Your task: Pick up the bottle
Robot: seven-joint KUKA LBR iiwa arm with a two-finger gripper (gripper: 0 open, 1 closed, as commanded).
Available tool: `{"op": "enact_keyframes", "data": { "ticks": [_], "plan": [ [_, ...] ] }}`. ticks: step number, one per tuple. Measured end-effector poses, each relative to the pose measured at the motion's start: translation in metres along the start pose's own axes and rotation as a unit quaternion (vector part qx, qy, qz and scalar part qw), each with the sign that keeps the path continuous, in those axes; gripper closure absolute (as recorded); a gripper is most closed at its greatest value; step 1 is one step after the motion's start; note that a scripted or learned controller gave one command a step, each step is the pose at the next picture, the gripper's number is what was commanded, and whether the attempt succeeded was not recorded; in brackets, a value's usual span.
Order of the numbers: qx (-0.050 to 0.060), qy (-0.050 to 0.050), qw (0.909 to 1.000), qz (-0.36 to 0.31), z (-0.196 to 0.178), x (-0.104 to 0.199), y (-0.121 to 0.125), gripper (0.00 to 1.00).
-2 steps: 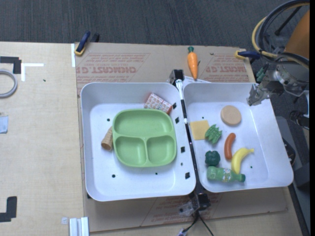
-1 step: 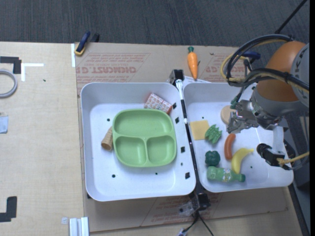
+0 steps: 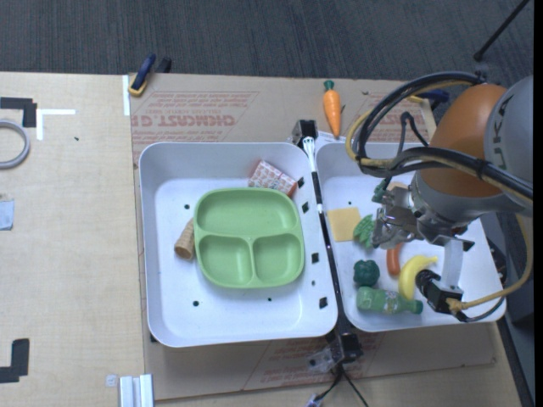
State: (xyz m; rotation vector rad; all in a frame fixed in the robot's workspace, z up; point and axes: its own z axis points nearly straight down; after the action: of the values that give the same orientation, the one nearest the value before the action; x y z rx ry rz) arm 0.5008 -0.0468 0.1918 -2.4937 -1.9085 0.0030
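Note:
The bottle is green and translucent, lying on its side near the front wall of the right bin. My gripper hangs over the middle of that bin, farther back than the bottle and apart from it. It sits just above a green leafy toy and a small red-orange piece. The orange-banded wrist looms over the bin's back right part and hides what lies under it.
Around the bottle lie a banana, a dark green vegetable and a yellow cheese slice. The left bin holds a green divided plate, a patterned packet and a brown roll. A carrot lies behind the bins.

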Motion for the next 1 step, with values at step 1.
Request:
{"op": "enact_keyframes", "data": {
  "ticks": [1],
  "plan": [
    [0.000,0.000,0.9993,0.036,-0.0418,0.0897,-0.0489,1.00]
  ]
}}
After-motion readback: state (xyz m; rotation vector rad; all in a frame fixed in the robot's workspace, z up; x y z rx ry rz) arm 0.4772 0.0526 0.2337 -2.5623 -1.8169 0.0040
